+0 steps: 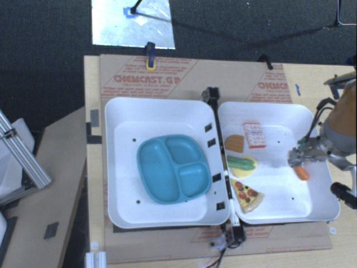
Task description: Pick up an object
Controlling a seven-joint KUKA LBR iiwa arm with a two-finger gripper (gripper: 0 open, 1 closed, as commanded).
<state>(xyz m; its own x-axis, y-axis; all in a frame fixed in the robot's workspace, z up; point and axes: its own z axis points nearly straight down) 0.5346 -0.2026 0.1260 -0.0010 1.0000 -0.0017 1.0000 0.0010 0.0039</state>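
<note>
In the right bin [279, 208] lie several toy foods. There is a red-and-white box [254, 134], a brown round piece [235, 143], a green pod on a yellow base [241, 163] and a pizza slice [247, 196]. A small orange carrot-like piece [302, 173] sits near the bin's right wall. My gripper [298, 156] hangs low at that right side, directly above and touching or nearly touching the orange piece. The grey arm [340, 124] comes in from the right edge.
The left bin [120, 121] holds a blue divided plate [173, 167]. Black clips [212, 94] run along the seam between the bins. A metal sheet [131, 15] lies beyond the bench, and an aluminium rail [19, 155] stands at the left.
</note>
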